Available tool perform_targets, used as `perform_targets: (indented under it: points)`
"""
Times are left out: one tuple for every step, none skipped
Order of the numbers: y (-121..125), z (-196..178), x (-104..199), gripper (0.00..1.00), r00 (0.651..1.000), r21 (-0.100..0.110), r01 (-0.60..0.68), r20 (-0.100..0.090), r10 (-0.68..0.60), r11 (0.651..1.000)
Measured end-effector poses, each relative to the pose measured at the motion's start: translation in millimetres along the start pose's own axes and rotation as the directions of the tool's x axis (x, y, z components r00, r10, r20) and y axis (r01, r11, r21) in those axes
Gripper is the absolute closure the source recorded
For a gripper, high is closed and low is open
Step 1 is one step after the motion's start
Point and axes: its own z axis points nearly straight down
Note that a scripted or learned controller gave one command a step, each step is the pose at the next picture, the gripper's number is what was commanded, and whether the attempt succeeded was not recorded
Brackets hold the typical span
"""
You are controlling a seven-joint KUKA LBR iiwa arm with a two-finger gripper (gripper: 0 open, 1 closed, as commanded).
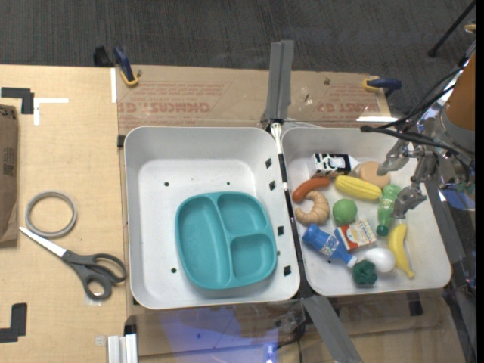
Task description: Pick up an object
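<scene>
The right bin (435, 274) holds several toy foods: a corn cob (357, 188), a green ball (345, 210), a red sausage (310, 187), a croissant (312, 208), a black-and-white box (333, 162), a green bottle (387, 210), a banana (401, 249), a blue packet (327, 244) and a white egg (379, 259). My gripper (402, 179) hangs over the bin's right side, just above the green bottle and right of the corn. Its fingers are open, with nothing between them.
The left bin (151, 165) holds a teal divided plate (227, 239). Scissors (83, 263) and a tape roll (51, 212) lie on the bench at the left. Clamps (125, 66) sit along the cardboard at the back.
</scene>
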Motion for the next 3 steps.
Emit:
perform_targets:
  points:
    - [-48.6, 119.1, -29.4, 0.00, 0.996, 0.004, -0.085, 0.013, 0.085, 0.996]
    - [-46.7, 125.0, -12.5, 0.00, 0.977, 0.000, -0.215, 0.002, 0.215, 0.977]
    - [-44.9, 114.3, -14.9, 1.00, 0.978, 0.000, -0.211, 0.007, 0.211, 0.978]
